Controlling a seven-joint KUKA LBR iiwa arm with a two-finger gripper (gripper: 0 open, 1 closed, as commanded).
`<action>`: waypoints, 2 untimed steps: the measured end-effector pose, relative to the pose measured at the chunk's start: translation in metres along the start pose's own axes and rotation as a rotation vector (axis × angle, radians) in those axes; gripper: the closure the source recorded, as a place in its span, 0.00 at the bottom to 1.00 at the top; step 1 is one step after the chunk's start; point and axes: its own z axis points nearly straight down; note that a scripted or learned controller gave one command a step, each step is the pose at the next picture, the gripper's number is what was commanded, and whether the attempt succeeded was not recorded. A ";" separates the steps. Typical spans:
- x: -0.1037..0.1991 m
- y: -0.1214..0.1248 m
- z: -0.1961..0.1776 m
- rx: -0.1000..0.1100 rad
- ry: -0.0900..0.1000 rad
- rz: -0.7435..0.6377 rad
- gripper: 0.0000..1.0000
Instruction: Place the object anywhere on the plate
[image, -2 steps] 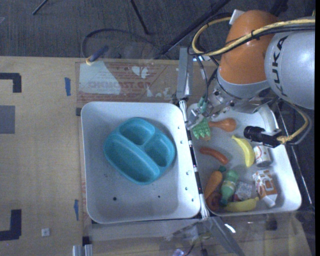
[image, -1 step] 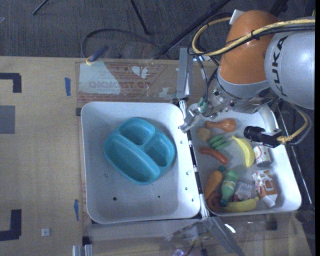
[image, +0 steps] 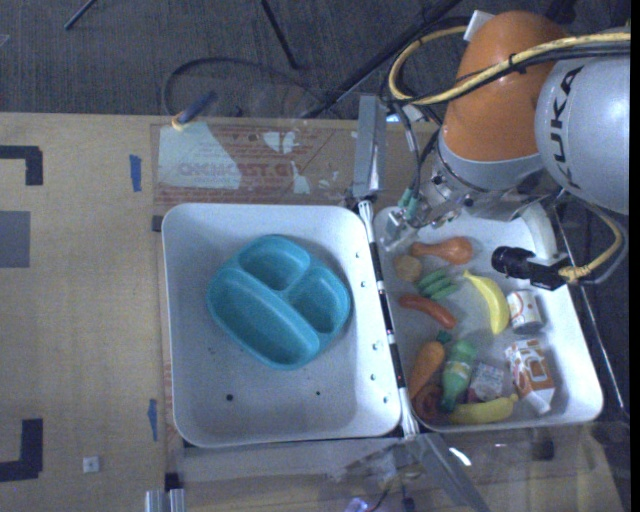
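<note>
The bench (image: 70, 300) carries two shallow white bins side by side. The left bin (image: 200, 400) holds a blue plate (image: 280, 300) with three compartments, lying near the bin's centre and slightly toward its far side; nothing rests on the plate. The right bin (image: 575, 370) holds a cluster of toy food items: an orange drumstick-shaped piece (image: 447, 250) at the far side, a small brown rounded piece (image: 408, 267) beside the dividing wall, a green piece (image: 438, 283), a red-orange elongated piece (image: 430, 309), a yellow banana (image: 489, 301), a carrot (image: 427, 365), a green bottle (image: 458, 368), a second yellow banana (image: 484, 410) against the near wall, and several small cartons and packets (too small to identify) toward the right side. The arm (image: 520, 110) reaches in over the far end of the right bin. The gripper (image: 415, 212) hangs above the far left corner of that bin, just beside the drumstick-shaped piece and the brown piece. Its opening state cannot be determined from this view, and no object is visible between its tips. All toy items lie in the right bin, well apart from the plate.
</note>
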 end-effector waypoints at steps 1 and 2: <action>0.019 -0.025 -0.006 0.008 0.004 -0.041 1.00; 0.099 -0.034 0.066 0.007 0.004 -0.040 1.00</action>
